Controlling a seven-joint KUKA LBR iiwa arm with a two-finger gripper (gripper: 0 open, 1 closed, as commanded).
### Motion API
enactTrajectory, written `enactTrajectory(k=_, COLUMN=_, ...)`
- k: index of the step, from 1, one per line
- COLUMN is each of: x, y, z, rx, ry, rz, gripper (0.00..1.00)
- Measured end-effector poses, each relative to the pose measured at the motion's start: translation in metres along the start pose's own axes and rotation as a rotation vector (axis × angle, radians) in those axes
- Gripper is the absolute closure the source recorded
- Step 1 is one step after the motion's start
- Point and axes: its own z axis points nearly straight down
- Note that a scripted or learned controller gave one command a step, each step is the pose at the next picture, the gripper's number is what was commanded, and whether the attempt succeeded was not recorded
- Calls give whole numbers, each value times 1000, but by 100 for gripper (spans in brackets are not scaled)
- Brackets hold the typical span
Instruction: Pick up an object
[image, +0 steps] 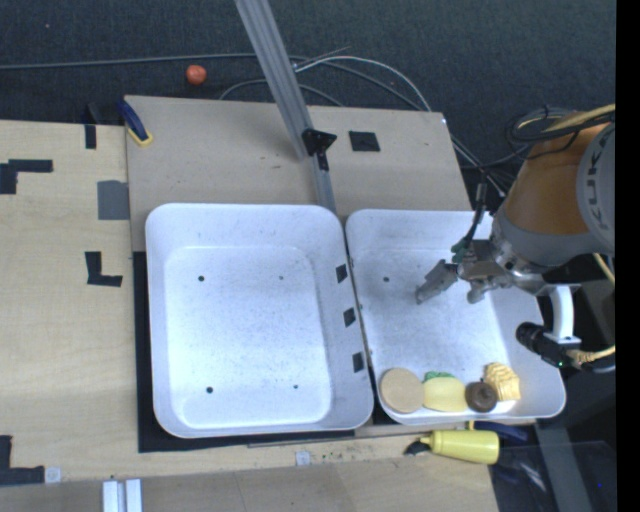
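gripper (450, 285) open, holding nothing — tan disc (401, 390) round, no long axis — in right bin (400, 235).

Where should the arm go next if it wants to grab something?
Probably toward the near edge of the right bin and down. The gripper hangs over bare floor mid-bin, while the tan disc, yellow piece and other small items sit clustered along that edge.
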Motion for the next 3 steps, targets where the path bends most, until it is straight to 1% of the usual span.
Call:
enactTrajectory(k=1, x=-42, y=69, z=-86, rx=-6, ry=-2, rz=1, gripper=0)
enactTrajectory(k=2, x=2, y=74, z=-51, rx=2, ry=1, rz=-3, gripper=0)
enactTrajectory(k=3, x=140, y=27, z=-113, rx=-3, ry=1, rz=-5, gripper=0)
